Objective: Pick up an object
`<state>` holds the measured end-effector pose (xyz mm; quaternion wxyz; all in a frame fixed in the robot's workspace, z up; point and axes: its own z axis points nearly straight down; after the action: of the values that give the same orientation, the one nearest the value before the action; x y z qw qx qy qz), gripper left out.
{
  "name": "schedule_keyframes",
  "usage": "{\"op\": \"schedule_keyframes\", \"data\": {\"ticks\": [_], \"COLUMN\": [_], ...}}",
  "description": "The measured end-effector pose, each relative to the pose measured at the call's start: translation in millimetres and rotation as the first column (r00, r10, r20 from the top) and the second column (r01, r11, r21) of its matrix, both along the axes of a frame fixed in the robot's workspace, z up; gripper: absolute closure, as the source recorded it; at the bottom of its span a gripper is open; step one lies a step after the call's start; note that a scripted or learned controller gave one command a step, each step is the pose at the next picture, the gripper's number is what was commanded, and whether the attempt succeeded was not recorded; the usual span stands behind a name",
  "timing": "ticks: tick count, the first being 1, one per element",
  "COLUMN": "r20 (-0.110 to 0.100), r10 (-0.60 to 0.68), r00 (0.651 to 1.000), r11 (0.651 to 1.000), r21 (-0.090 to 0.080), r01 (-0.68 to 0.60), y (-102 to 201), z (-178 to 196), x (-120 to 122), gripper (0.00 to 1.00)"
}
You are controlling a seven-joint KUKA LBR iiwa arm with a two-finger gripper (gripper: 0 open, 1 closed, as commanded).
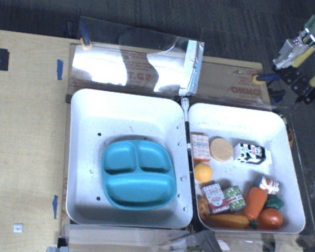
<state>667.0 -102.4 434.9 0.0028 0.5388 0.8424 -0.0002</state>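
Observation:
The right bin holds several toy foods. A red-and-white carton, a round tan biscuit and a black-and-white cow-print carton lie across its middle. Below them are an orange ball, a small red box, a green box, a carrot, a tomato and an orange sausage. My gripper hangs at the top right, outside the bin and well above its far right corner, with nothing seen in it.
The left bin carries a blue divided plate. A clear plastic sheet stands behind the left bin. Cardboard lies behind the right bin. Wooden benchtop stretches to the left.

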Motion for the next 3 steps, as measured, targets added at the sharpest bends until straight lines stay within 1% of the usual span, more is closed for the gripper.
{"op": "schedule_keyframes", "data": {"ticks": [1,2,3], "r20": [-0.007,-0.005,0.005], "r10": [0.226,0.365,0.556], "r00": [0.974,0.931,0.831], "r11": [0.974,0.931,0.831], "r21": [0.004,0.004,-0.003], "r01": [-0.226,-0.365,-0.556], "y": [32,62,91], "z": [-66,-92,1], "x": [0,-20,-8], "gripper": [1.0,1.0,1.0]}}
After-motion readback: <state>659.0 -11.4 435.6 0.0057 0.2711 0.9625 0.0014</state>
